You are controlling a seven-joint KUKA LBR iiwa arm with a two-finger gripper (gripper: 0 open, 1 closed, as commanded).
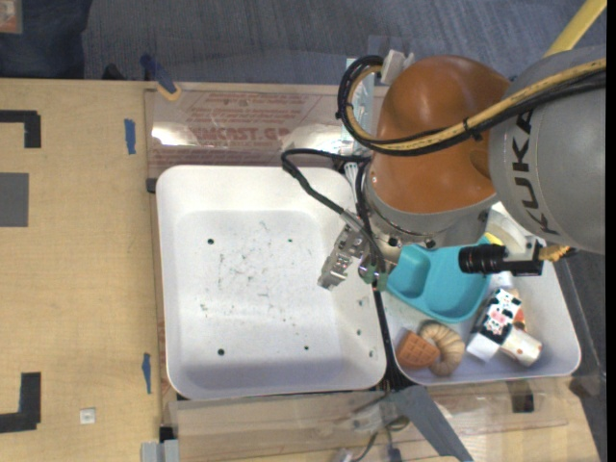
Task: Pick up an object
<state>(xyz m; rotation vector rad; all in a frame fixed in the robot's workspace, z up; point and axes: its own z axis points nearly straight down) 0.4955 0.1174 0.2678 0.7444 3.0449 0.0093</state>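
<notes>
My gripper (339, 266) hangs over the left bin (192, 200) (jaw state unreadable); descending here risks grabbing nothing.

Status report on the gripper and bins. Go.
Gripper over left bin's right edge, nothing visibly between fingers. Teal cup, croissant, cow toy in right bin.

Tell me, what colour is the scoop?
Teal blue. The scoop shows best in the camera view, lying in the right bin.
</notes>
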